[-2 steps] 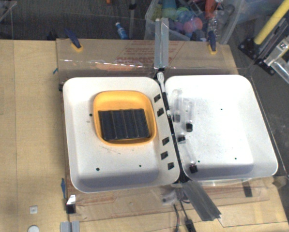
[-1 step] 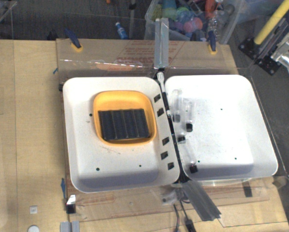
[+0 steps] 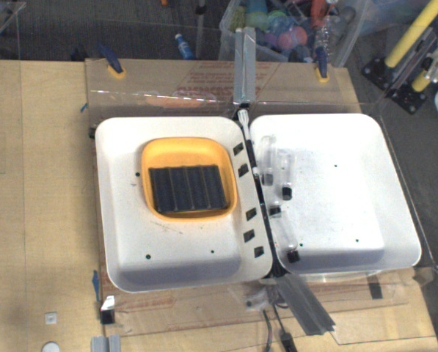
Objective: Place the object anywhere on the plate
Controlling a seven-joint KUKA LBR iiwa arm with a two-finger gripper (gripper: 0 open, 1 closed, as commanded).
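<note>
An orange square plate [image 3: 183, 147] with rounded corners lies in the left white bin [image 3: 123, 240], toward its back right. A dark grey ribbed rectangular block [image 3: 188, 189] rests flat on the plate and covers most of its floor. In the right white bin [image 3: 351, 196], a small clear plastic piece [image 3: 277, 169] lies close to the left wall, beside the divider.
A metal divider rail [image 3: 254, 196] with black tabs runs between the two bins. Behind the bench stands a clear tub of colourful toys [image 3: 292, 13]. A yellow bar [image 3: 420, 20] and dark hardware sit at the back right. Bare wooden bench [image 3: 35, 196] lies left of the bins.
</note>
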